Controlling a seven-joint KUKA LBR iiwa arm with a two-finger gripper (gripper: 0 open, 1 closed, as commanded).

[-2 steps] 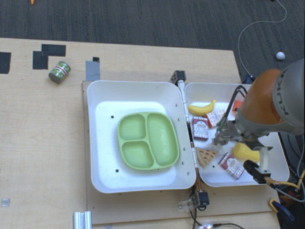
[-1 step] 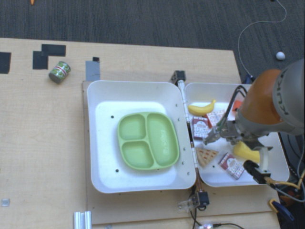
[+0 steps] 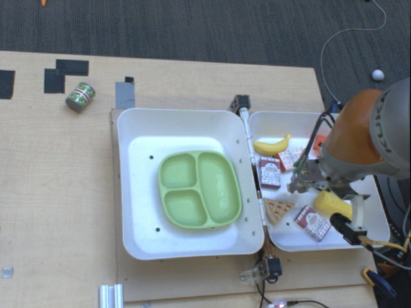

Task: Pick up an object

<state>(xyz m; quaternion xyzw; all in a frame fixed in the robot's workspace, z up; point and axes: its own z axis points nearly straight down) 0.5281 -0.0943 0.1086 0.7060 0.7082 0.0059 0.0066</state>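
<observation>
Gripper (image 3: pixel 300 179), jaw state impossible to tell, hovers beside a curved yellow banana (image 3: pixel 271 145) in right bin (image 3: pixel 379 233).

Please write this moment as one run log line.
arm: above right bin | end effector: near pizza slice | left bin: green tray | grasp: unconfirmed

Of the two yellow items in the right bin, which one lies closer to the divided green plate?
The banana, at the bin's far left side. The other yellow item lies further right, beside the arm.
</observation>
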